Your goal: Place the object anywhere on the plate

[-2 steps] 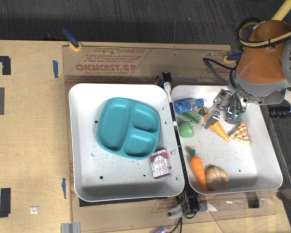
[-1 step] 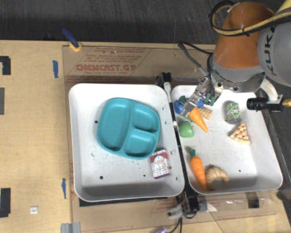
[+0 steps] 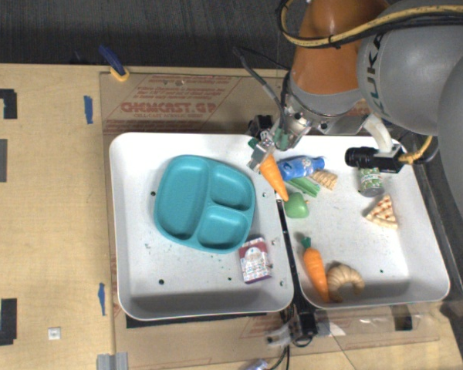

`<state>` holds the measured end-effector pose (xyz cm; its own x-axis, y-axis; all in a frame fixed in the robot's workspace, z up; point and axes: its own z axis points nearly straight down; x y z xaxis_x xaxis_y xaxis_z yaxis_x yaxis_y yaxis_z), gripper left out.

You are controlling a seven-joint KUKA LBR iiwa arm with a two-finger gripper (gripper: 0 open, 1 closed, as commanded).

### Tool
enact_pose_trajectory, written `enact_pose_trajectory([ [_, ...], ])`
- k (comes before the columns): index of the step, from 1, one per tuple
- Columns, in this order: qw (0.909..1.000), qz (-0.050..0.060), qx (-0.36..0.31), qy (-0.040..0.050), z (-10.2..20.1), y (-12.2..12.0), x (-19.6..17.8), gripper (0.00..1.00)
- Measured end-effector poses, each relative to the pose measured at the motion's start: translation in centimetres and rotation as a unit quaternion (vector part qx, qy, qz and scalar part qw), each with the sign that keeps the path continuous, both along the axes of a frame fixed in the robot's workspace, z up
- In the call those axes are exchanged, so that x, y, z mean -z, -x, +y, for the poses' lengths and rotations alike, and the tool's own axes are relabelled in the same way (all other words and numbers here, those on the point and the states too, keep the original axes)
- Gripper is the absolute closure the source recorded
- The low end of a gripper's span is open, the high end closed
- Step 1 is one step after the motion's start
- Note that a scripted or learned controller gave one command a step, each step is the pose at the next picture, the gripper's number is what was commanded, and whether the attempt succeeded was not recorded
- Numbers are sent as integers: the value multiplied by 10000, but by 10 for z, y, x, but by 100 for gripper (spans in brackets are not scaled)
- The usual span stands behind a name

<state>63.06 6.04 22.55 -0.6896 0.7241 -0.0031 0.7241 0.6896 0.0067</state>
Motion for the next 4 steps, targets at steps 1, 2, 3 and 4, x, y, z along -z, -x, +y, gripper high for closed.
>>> enact_pose_trajectory([
  [1, 10000, 40, 46, -3, 75, 13, 13, 100],
  [2, 10000, 29, 62, 9, 72, 12, 12, 0],
  [3, 10000, -8, 45, 6, 74, 11, 1, 100],
  [4, 9993, 38, 382, -3, 129, 44, -3, 100],
])
